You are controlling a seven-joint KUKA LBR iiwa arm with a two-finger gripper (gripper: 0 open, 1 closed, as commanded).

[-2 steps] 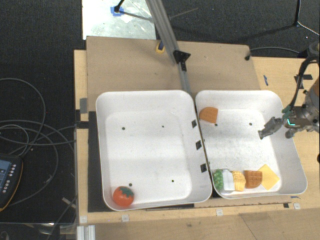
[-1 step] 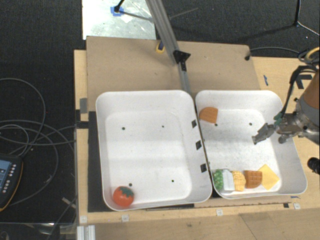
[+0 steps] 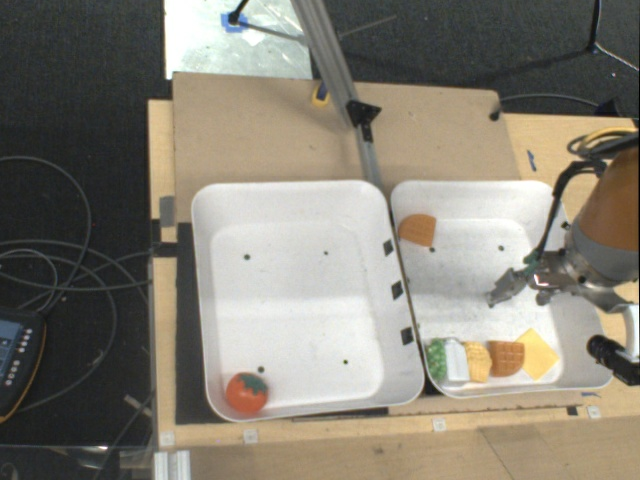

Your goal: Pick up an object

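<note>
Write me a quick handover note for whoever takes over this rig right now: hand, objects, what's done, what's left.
Hand: over the right bin, above its bare floor, nothing seen between its fingers; open or shut is unclear.
Right bin: orange wedge-shaped piece near the far left corner; along the near wall a row of green piece, white piece, yellow corn-like piece, brown waffle-like piece, yellow cheese-like slice.
Left bin: toy tomato in the near left corner.
Done: nothing picked yet.
Left: grasp and lift one object.

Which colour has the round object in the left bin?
Red, with a small green top; the tomato shows clearly in the camera view.
</note>
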